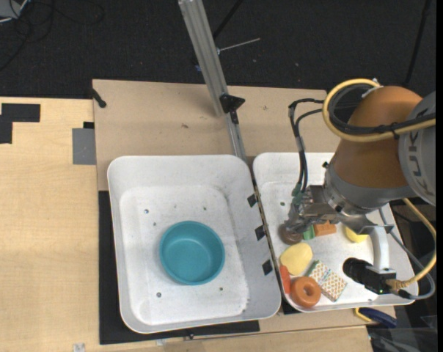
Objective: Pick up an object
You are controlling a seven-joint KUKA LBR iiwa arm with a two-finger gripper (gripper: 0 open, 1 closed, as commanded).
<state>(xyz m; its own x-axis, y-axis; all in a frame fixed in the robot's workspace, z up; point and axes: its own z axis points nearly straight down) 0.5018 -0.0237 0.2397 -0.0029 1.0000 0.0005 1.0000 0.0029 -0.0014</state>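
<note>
My arm (383, 152) shows a broad orange band under a grey shell. Black cables and a yellow-sheathed hose loop over its top. Just left of the orange band, the grey metal gripper (298, 222) carries thin wires.

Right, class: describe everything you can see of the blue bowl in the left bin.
The blue bowl is round, teal-blue and smooth, with the look of plastic. It stands upright with its opening facing up, and nothing can be seen inside it. It sits on the floor of the left bin, somewhat toward the near side. Only the bin floor touches it; it stands apart from the bin's walls. The gripper is over in the right bin, well away from it.
</note>
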